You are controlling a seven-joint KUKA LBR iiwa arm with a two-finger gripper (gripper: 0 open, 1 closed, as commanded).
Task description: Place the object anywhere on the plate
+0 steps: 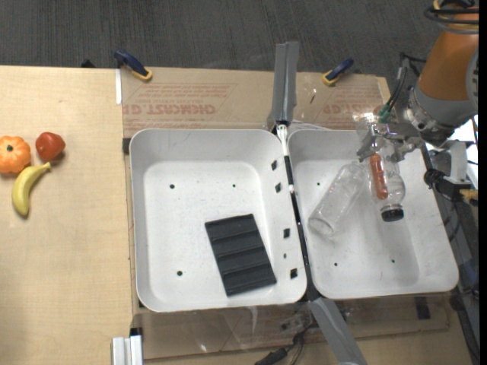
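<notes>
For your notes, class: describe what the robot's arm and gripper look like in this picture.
The arm enters from the right: a rounded orange section above grey parts, with dark cables running alongside. The gripper at its end is small, metallic grey-silver, with thin wires around it.

Ribbed slab (240, 254) lies in the left bin (152, 204), lower middle. Two bottles (337, 200) lie in the right bin (426, 272), upper part. Fruit (29, 169) sits far left on the desk (61, 280).
</notes>
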